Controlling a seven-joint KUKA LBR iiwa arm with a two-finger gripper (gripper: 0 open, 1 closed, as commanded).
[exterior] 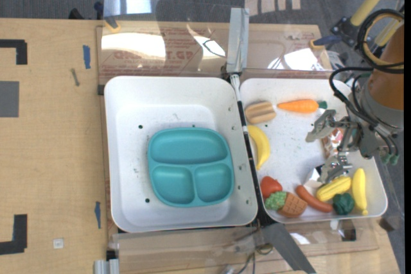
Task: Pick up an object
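I see the arm (385, 83) coming in from the right edge of the frame, its orange band at the upper right and the wrist bent down over the right bin (292, 138). The tool (334, 141) hangs over the right half of that bin, metal parts pointing down and toward the lower left. From this angle I cannot tell whether it is released or clenched, and I see nothing clearly between its parts. Black cables loop around the wrist at the right edge.

The toy food lies in the right bin. A bread roll (259, 111) sits near the upper left corner, just beside a carrot (298, 106) that lies along the top. A banana (259, 144) curves down the left wall below the roll. Along the bottom edge I see a red tomato (271, 185), a green broccoli piece (276, 200) touching it, an orange waffle-like piece (294, 205), and a sausage (313, 198) slanting toward the lower right. Just below the tool lie a yellow corn-like piece (335, 188), a dark green piece (343, 203) and a yellow pepper-like piece (359, 189) near the right wall.

The left bin (128, 112) holds a teal divided plate (190, 165) with three compartments, lying flat in the middle. Both bins rest on the bench (45, 138), brown on the left of the frame.
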